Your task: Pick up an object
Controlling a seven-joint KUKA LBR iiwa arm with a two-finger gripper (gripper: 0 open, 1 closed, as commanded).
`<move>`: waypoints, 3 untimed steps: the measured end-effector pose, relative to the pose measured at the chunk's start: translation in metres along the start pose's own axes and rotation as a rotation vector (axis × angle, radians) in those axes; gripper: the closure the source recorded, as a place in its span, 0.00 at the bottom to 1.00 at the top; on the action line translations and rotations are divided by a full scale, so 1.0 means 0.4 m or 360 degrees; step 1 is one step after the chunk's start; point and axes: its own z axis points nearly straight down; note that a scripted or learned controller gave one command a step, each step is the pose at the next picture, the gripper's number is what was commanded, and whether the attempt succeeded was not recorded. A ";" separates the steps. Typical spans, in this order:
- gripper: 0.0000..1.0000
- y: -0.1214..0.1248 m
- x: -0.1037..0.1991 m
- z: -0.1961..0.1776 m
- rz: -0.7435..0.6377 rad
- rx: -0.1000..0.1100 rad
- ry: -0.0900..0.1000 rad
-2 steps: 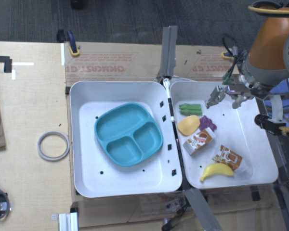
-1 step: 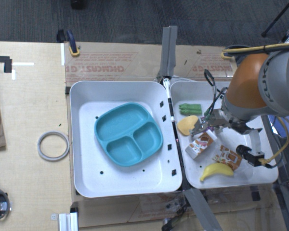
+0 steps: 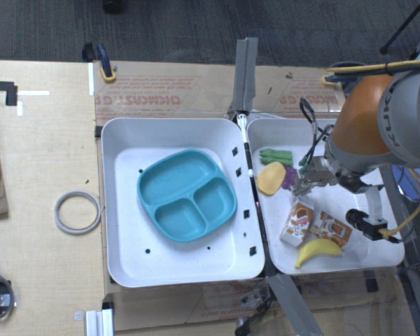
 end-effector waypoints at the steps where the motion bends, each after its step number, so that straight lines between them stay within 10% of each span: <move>1: 0.00 0.000 0.000 0.000 -0.0001 0.0001 0.0000; 2: 0.00 0.064 -0.003 0.022 0.0254 -0.0001 -0.0001; 3: 0.00 0.046 -0.074 0.022 0.1040 0.0002 -0.0002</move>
